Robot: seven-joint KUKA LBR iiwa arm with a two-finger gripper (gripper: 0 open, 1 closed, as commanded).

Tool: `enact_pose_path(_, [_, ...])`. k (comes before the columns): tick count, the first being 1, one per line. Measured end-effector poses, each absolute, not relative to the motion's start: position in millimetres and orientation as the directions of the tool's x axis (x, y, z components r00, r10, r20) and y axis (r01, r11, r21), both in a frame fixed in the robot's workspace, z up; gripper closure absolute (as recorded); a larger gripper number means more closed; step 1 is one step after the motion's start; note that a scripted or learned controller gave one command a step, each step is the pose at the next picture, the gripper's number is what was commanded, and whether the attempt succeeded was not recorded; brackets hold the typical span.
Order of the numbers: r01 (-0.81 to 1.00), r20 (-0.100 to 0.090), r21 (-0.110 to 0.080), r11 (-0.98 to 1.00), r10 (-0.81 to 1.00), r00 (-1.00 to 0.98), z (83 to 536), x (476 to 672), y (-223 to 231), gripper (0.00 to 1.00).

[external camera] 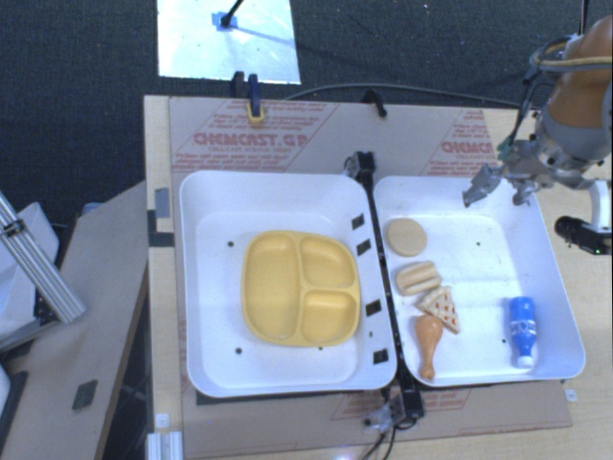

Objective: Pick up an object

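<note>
The right bin [498, 223] holds a round tan cookie [406, 237], a hot dog bun [418, 277], a pizza slice [442, 308], a chicken drumstick [428, 344] and a blue bottle [521, 330]. My gripper [499, 188] hangs over the far right rim of that bin, above and apart from every object. Its two fingers stand spread with nothing between them. The arm comes in from the right edge, with its orange band above the wrist.
A yellow divided plate [300, 287] lies in the left bin [211, 257]. A black divider [376, 266] runs between the bins. A clamp [251, 98] sits at the bench's far edge, and a metal rail [36, 266] leans at the left.
</note>
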State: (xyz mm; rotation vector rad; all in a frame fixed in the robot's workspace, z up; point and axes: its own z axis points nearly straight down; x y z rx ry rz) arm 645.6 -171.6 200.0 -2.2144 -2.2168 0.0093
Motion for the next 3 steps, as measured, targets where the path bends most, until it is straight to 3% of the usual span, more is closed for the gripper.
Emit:
enact_pose_path(1, [1.0,0.0,0.002,0.003,1.0,-0.003,207.4,648.5,-171.3,0.0])
enact_pose_path(3, [1.0,0.001,-0.003,0.001,1.0,-0.001,85.2,642.8,-173.7,0.0])
